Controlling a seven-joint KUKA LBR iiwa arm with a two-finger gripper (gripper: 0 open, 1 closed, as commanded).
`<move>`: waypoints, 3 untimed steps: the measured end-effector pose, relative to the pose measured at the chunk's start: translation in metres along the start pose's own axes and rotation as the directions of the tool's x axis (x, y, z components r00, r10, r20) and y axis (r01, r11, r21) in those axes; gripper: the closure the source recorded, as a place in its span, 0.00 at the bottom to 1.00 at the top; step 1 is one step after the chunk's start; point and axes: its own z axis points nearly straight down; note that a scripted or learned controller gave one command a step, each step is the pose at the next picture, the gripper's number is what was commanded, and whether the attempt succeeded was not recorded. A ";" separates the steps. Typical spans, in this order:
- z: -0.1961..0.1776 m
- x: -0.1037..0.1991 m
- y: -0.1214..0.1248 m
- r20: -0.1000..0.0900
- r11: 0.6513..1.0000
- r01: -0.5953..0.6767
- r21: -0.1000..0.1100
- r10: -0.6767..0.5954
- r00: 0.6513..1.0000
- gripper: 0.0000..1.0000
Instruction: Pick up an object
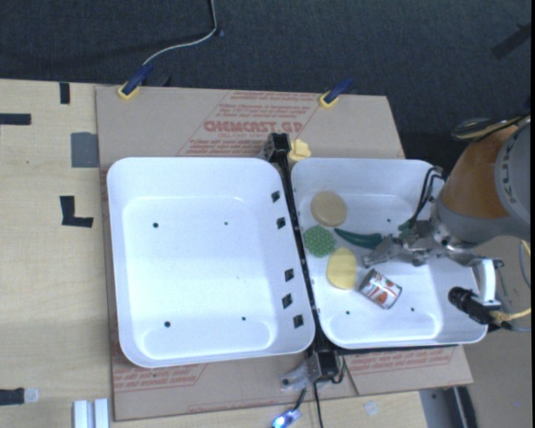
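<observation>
1. Over in the right bin (428, 324), the gripper (382, 251) hangs low, fingers slightly parted, gripping nothing.
2. Just near of it lies a small can (380, 289).
3. Left of it: yellow piece (341, 269), green disc (319, 240), tan disc (328, 209).

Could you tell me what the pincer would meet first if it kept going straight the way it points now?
The pincer points left across the right bin. Straight ahead, the yellow piece looks the likeliest first contact, with the green disc just above that line. Its height over them is unclear, so it could pass above both.
</observation>
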 end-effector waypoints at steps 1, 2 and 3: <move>-0.008 0.094 0.049 -0.002 1.000 0.014 -0.009 -0.014 1.000 0.00; -0.008 0.104 0.115 -0.001 1.000 0.010 -0.009 -0.010 1.000 0.00; -0.008 0.104 0.083 0.000 1.000 0.006 -0.005 -0.006 1.000 0.00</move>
